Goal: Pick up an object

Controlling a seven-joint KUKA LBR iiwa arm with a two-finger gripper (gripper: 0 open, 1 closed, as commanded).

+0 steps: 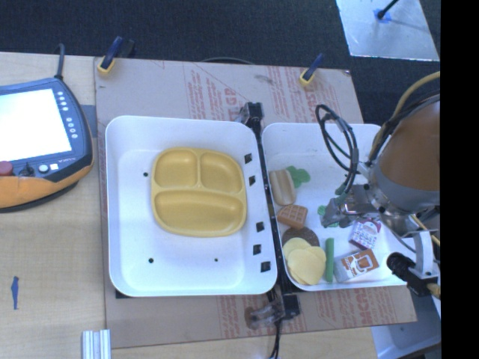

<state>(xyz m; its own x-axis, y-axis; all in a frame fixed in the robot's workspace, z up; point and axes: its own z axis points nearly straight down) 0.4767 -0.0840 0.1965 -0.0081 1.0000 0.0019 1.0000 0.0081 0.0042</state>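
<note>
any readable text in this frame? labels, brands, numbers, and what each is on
Nothing can be read for certain.
Cardboard sheet under the bins: red printed lines, mirrored or too faint to read.
Small white-and-red packet in the right bin: print too small.
Brown-and-white packet near it: print blurred.
Teach pendant at left: screen washed out white, button marks too small.
Yellow divided plate in the left bin: no marking.

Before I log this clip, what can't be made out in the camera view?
- Gripper: the wrist covers it, so its state and any hold are unclear.
- Arm: cut off at the right edge.
- Green item under the gripper: partly covered, shape unclear.
- Small packets: print too small to read.
- Tablet: cut by the left edge, screen washed out.
</note>
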